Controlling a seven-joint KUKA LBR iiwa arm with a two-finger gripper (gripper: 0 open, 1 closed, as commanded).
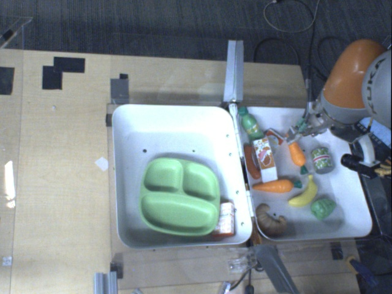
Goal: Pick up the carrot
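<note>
The tool [304,127] hangs over the upper part of the right bin [358,222], reaching in from the right below the arm's orange band [348,81]; its metal fingers are seen as a small cluster, and whether they are spread or closed cannot be told. Just below the tool lies a small carrot [297,154], tilted, close to it but not visibly between the fingers. A second, larger carrot [275,187] lies roughly level near the bin's middle, its green tip pointing right, just beside a banana [305,194]. Left of both carrots stands a small carton [264,158], with a green bottle [250,125] above it. A small can [321,160] sits right of the upper carrot; a green vegetable [323,208] and a brown item [272,221] lie along the bin's lower edge. The left bin [125,182] holds a green divided plate [180,196] and a small packet [226,219] touching it. Both bins rest on the desk [55,182].
</note>
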